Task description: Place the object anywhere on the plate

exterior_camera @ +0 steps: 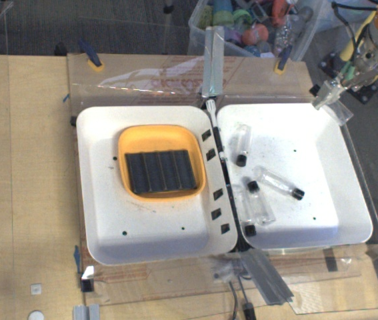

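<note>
**Nothing picked yet: arm parked at upper right, tubes waiting in the right bin**

Nearest me, at the lower middle of the frame, the divider between the two bins runs up the picture. Just right of it, in the right bin (322,219), I see three clear tubes with black caps. One tube (259,209) lies low against the divider, its caps at either end. A second tube (279,183) lies slanted near the bin's middle, cap toward the right. A third tube (241,142) sits higher, close to the divider, cap toward me. None touches another, as far as I can tell.

In the left bin (102,219), centre-left of the frame, is the orange plate (127,139), with a dark ribbed block (161,171) already covering most of its floor.

Farthest off, at the upper right, the gripper (327,96) hangs over the right bin's far corner. I cannot tell how the jaws stand from here, and I see nothing in them.

I judge the pick step has not begun. Next I'd need to come down over one tube, probably the slanted one since it lies clear of the divider, aligning the jaws across its narrow width before closing, then carry it left over the divider to the plate.
</note>
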Robot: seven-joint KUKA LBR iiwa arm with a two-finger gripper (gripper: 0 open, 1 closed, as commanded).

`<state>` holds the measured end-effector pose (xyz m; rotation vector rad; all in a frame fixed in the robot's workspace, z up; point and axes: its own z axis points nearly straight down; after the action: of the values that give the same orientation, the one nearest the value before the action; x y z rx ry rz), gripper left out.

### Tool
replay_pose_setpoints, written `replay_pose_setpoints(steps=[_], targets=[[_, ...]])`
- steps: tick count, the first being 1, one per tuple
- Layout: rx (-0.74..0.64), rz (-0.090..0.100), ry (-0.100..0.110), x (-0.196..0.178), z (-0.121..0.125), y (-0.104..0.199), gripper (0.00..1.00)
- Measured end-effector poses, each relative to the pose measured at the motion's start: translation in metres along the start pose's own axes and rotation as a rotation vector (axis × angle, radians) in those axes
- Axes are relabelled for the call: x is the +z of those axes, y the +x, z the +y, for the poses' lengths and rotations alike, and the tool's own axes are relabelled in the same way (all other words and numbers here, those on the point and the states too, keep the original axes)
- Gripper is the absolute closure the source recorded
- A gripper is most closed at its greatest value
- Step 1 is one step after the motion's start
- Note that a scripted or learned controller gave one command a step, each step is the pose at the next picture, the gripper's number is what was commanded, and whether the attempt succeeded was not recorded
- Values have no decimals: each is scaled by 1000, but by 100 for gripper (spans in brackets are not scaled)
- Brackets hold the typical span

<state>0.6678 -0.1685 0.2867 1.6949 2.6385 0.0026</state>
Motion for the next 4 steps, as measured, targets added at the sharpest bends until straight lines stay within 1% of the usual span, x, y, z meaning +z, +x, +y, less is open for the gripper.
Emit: replay_pose_setpoints(steps=[1,2,3,4], targets=[[-220,-2,-1,-48,-14,-31,100],[-584,-3,-3,-70,-27,-48,100],[-804,-4,-3,-134,-32,-44,100],[-1182,-5,-4,-150,-32,-44,100]])
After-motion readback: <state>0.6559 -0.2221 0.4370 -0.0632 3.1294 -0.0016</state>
